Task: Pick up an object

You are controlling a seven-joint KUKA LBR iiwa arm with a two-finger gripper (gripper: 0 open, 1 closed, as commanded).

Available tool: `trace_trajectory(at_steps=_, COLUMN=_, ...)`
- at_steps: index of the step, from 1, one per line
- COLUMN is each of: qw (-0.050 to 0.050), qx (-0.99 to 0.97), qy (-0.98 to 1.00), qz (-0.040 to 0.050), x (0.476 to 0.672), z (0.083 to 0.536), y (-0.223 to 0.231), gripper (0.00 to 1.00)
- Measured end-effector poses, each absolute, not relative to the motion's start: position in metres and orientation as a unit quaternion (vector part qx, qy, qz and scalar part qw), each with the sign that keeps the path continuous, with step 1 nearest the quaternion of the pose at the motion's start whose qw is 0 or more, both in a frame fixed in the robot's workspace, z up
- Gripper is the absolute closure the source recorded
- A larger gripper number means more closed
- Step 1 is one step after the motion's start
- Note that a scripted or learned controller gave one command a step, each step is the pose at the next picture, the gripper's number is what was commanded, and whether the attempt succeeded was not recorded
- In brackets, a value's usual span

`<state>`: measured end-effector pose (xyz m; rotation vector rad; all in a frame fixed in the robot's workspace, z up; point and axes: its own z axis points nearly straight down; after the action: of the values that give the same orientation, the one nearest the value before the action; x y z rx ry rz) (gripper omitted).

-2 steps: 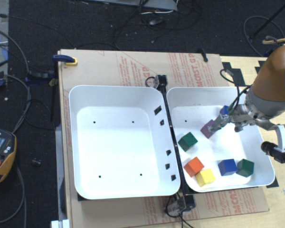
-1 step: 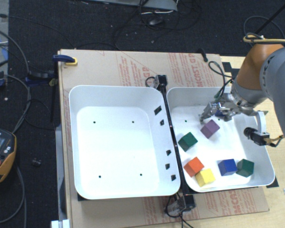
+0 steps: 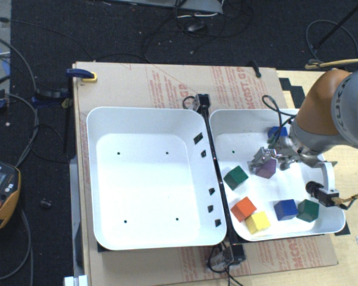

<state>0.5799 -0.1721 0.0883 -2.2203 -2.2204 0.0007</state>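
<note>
The bench (image 3: 167, 85) carries two white bins side by side. The left bin (image 3: 101, 130) presents a bare floor. The right bin (image 3: 238, 124) holds the blocks.

The arm (image 3: 334, 109) enters from the right, its orange band above the wrist, and bends down over the upper middle of the right bin. The gripper (image 3: 267, 159) points leftward and down toward the bin floor. Whether its fingers stand apart or together cannot be told from this angle.

A purple block (image 3: 265, 169) sits directly beneath the gripper, touching or just under it; whether it is gripped cannot be told. It is roughly cubic, with no clear long axis, and turned corner-on to the bin walls.

Other blocks: green block (image 3: 235, 176) just left of the purple one; orange block (image 3: 244, 208) and yellow block (image 3: 258, 221) touching, near the front wall; blue block (image 3: 286, 209) and dark green block (image 3: 308, 210) side by side toward the front right corner. Open floor lies along the bin's rear left portion.
</note>
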Motion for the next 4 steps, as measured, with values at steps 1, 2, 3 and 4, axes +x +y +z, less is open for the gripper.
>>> trace_trajectory(at_steps=1, qw=-0.001, qx=-0.707, qy=-0.707, qz=-0.0005, x=0.581, z=0.099, y=-0.173, gripper=1.00)
trace_trajectory(at_steps=2, qw=0.000, qx=-0.726, qy=-0.688, qz=0.0001, x=0.577, z=0.109, y=-0.190, gripper=1.00)
trace_trajectory(at_steps=3, qw=-0.002, qx=-0.705, qy=-0.710, qz=-0.0025, x=0.639, z=0.166, y=-0.125, gripper=1.00)
trace_trajectory(at_steps=4, qw=-0.001, qx=-0.705, qy=-0.709, qz=-0.0017, x=0.659, z=0.205, y=-0.064, gripper=1.00)
